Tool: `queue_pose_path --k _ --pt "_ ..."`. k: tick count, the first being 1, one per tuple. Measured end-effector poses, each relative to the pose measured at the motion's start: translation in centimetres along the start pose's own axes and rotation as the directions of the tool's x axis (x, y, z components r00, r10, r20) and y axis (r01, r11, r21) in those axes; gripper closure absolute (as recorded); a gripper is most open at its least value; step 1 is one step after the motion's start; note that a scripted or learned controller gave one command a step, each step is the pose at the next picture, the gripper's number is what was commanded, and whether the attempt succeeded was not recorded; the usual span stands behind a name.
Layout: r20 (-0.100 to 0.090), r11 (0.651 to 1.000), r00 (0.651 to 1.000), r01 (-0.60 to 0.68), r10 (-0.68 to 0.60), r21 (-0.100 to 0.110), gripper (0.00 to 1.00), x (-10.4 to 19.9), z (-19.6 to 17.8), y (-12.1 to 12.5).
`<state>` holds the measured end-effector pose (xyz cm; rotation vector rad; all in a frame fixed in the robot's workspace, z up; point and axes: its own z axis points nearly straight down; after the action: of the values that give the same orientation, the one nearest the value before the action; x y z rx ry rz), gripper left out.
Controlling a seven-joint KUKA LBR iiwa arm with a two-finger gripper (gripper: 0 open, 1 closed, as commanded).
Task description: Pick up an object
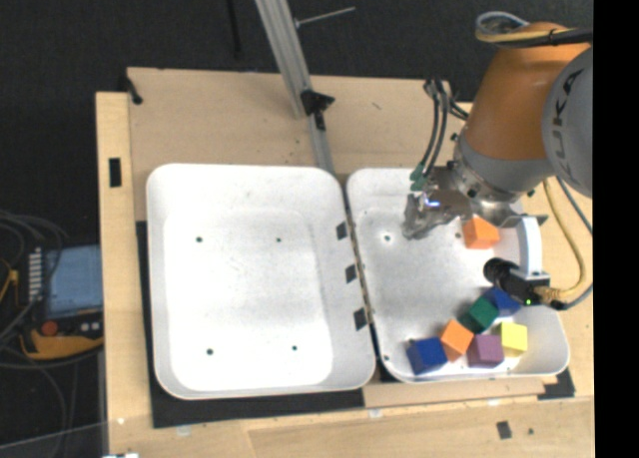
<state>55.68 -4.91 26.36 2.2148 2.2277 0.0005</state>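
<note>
Blocks sit in your right bin: an orange block lies just beside the tool, and a cluster of blue block, second orange block, purple block, yellow block and green block crowds the near corner. Your tool hangs over that bin's bare floor with nothing between its fingers; how wide it stands I cannot tell. Beside it on the bench lies the left bin.
</note>
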Motion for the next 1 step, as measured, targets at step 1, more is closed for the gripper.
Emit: queue_pose_path --k 1 --pt "0.0 1.0 1.0 0.0 0.0 0.0 1.0 5.15 1.18 -0.26"
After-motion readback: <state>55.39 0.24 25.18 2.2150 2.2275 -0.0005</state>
